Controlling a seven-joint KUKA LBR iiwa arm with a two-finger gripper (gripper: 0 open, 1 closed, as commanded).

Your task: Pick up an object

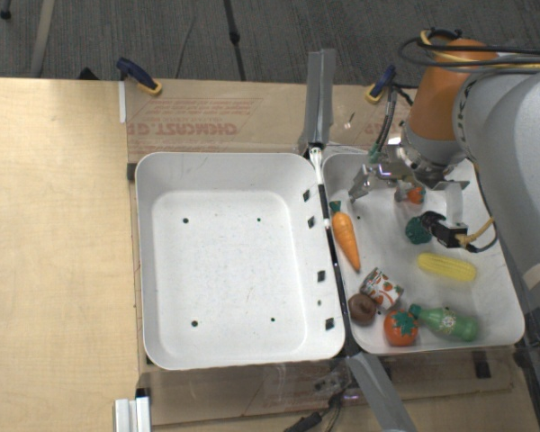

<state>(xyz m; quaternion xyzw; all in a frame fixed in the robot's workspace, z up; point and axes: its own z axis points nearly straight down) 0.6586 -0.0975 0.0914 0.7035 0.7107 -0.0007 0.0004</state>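
While the arm (486, 106) hangs over the back of the right bin (513, 322), the claw (378, 176) sits low near the bin's back-left corner, fingers look spread with nothing between them, though that's a blurry patch so call it probable. Nearest pick is the carrot (346, 239), just forward and slightly left of the claw, lying along the left wall, long axis running front to back with the tip toward the front. A grasp across its width means fingers closing left-right. Corn (446, 266), a small can (381, 288), tomato (400, 328) and a green bottle (446, 322) lie further forward. Left bin (153, 268) isn't in play.
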